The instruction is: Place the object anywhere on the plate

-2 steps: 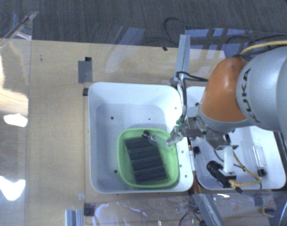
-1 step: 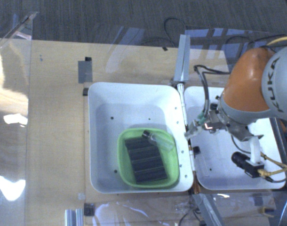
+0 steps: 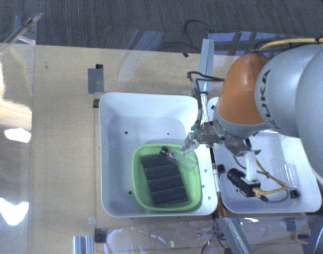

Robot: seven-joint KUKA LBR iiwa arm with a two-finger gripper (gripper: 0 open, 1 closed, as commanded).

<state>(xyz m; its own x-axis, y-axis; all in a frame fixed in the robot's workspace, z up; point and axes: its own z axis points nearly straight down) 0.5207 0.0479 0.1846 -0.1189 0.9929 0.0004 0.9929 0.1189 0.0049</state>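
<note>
A green plate (image 3: 138, 169) sits in the front right part of the left bin (image 3: 119, 120). A black ribbed slab (image 3: 162, 180) lies across the plate's middle. A small clear vial with a black cap (image 3: 173, 155) rests on the plate's upper right, the cap pointing to the upper left. My gripper (image 3: 191, 142) hangs just above the vial's right end, at the plate's far right edge, tilted down towards it. The wrist hides how it meets the vial.
The right bin (image 3: 304, 205) holds a small clear tube (image 3: 290, 177) near its right wall. The arm's orange band and grey body cover most of that bin. The wall between the two bins runs right under the gripper.
</note>
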